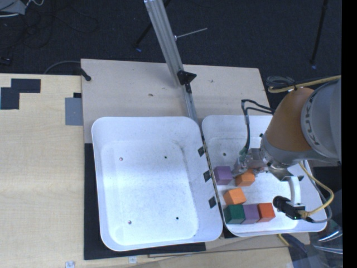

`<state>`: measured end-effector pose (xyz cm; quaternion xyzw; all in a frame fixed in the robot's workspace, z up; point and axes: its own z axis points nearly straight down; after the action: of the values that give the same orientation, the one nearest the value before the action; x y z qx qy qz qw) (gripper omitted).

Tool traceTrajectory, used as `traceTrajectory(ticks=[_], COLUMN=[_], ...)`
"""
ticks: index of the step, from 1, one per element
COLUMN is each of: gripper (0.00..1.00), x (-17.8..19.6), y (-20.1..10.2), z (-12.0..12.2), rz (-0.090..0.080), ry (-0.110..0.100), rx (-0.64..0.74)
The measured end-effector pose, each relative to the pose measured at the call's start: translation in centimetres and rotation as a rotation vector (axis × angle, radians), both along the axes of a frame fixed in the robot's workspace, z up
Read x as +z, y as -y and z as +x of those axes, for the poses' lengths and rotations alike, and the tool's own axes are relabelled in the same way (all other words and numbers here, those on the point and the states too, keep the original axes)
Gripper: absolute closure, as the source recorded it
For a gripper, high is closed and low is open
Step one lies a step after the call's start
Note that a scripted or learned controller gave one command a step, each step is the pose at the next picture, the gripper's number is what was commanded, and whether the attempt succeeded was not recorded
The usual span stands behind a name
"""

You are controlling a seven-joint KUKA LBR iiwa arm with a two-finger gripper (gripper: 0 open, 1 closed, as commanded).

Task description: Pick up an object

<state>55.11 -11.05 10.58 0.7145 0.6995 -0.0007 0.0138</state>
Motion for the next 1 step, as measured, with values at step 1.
traceTrajectory(ticks=[1], gripper=[1.0], x=[8.8], y=[-6.9], z=[-3.28], rz=[0.024], ry=[-0.017], rx=[0.026])
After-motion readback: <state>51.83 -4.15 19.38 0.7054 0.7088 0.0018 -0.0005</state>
